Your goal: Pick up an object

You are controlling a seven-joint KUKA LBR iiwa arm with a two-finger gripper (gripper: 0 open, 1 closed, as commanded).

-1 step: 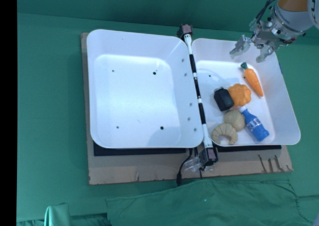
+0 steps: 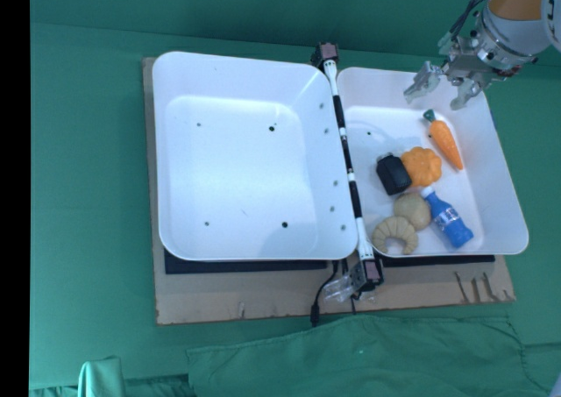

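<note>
okay, i'm looking down on the counter (image 2: 263, 303) now, two bins side by side. the left bin (image 2: 237, 159) holds nothing to grab, so all my targets sit in the right bin (image 2: 500, 211). they're bunched toward its near right part: carrot (image 2: 444, 140) lying at a slant along the right side, orange lump (image 2: 422, 166) just beside it, black block (image 2: 393, 173) touching that, then a potato (image 2: 411, 209), croissant (image 2: 395, 234) and blue bottle (image 2: 448, 218) packed close at the near edge. the tight cluster makes the carrot my likeliest pick, i reckon, since it lies at the edge of the group. my hand (image 2: 444, 87) hovers over the bin's far end, just beyond the carrot's green tip, fingers spread apart and released, gripping nothing, touching nothing. next i'd drop and close.
</note>
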